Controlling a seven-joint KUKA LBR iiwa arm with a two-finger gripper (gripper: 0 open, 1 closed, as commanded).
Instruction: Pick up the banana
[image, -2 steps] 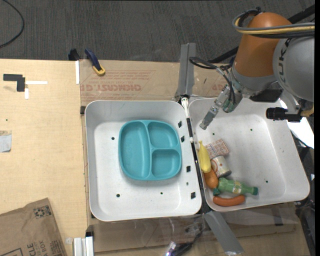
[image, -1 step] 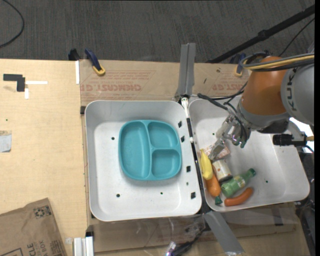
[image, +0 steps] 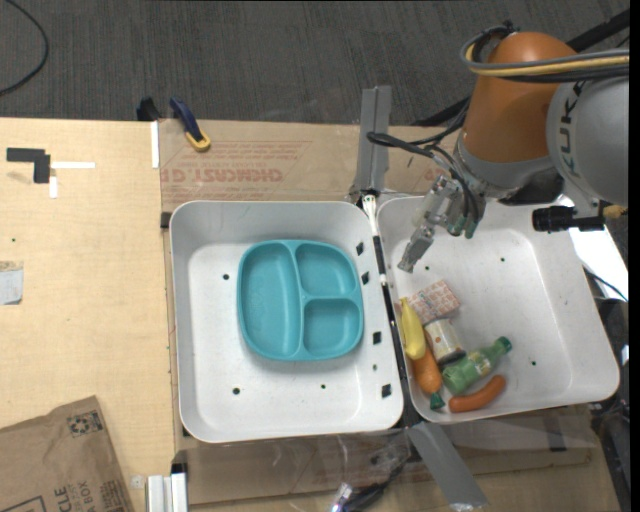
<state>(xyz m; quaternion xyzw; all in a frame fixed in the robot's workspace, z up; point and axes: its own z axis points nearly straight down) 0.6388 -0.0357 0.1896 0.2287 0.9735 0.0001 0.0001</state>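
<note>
I hang over the upper left part of the right bin, my jaws pointing down and to the left, near the wall this bin shares with the left bin. Nothing sits between them; whether they are parted or closed I cannot tell from this angle, since they read as one slim grey tip.

The banana lies below me along that same left wall, yellow, lengthwise, its lower end touching the carrot. Just beside it to the right are a small patterned packet and a brown-labelled can, with a green bottle and a sausage further down. The teal divided plate rests alone in the left bin.

I judge this the approach step: I am near the banana but above it, not touching. Next I must move down the wall, line up across its narrow width and descend, and the wall and the can leave little room on either side
</note>
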